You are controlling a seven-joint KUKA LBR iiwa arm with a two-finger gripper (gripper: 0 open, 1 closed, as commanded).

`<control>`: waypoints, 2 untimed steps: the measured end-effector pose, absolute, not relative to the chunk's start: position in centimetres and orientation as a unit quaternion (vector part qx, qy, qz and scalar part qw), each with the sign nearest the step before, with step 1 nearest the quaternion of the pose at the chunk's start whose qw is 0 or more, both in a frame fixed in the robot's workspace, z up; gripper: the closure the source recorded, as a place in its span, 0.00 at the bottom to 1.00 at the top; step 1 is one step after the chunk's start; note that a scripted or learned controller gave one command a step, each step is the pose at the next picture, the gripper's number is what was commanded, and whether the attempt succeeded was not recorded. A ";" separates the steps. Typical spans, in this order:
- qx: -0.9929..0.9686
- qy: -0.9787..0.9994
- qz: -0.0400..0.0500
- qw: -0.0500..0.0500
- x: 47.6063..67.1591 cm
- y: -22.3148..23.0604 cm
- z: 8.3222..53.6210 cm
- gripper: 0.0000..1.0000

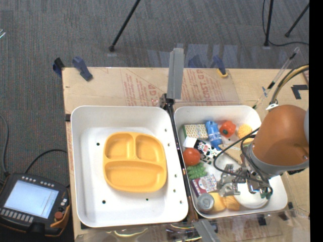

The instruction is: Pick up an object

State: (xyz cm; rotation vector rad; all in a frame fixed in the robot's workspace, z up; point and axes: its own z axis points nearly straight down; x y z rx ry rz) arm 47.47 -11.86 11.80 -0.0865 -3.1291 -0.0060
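the arm's orange band (280, 137) covers the right side of the right bin (237, 109), so whatever lies under it is hidden. gripper (237, 184) is a tangle of metal and cables low over the near half of that bin; fingers too cluttered to read, cannot tell if they're apart or together, and nothing is visibly between them. the arm comes in from the right, wrist pointing down and left.

pickable clutter sits in the right bin: blue bottle (213, 133) and orange-red fruit (227, 128) at the far side, tomato (191, 157) at the left wall, black-and-white dice (203, 148) just right of it, a grey can (206, 202) near-left, a white bowl (252, 199) partly under the gripper.

left bin (81, 135) holds a yellow divided plate (135, 162), lying flat.
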 end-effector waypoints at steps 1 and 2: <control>-0.244 -0.970 0.000 0.001 54.6 -13.3 8.6 1.00; -0.243 -0.970 0.000 0.000 54.7 -13.3 8.7 0.00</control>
